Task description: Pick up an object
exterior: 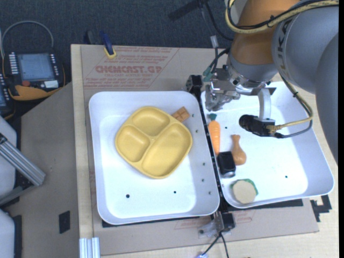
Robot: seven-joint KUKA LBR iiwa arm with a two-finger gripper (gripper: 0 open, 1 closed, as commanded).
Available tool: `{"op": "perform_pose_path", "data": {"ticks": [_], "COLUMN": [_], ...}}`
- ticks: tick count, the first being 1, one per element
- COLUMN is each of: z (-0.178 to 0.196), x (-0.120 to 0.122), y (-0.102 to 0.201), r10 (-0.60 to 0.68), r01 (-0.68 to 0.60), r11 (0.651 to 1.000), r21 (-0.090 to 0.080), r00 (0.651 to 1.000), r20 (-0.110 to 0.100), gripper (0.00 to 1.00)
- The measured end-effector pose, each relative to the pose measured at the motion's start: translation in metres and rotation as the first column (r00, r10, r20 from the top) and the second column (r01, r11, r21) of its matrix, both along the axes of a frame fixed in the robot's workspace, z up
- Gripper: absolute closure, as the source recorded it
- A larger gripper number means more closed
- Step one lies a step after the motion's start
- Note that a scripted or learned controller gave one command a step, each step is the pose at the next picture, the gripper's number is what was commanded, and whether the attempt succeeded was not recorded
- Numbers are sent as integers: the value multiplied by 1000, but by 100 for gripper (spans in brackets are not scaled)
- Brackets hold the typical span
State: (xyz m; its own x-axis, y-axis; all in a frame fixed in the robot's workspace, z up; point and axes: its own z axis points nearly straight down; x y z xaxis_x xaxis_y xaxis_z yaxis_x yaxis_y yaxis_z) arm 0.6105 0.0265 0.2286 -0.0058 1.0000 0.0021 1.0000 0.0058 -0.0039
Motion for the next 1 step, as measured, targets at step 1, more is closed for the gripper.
{"op": "perform_pose_path", "data": {"ticks": [1], "z": [6], "x": [-7], "y": [60], "r10": [1], "r01": [-1], "r11": [1000], "r21": [0], "r00": [1000], "r20": [4], "gripper": [100]}}
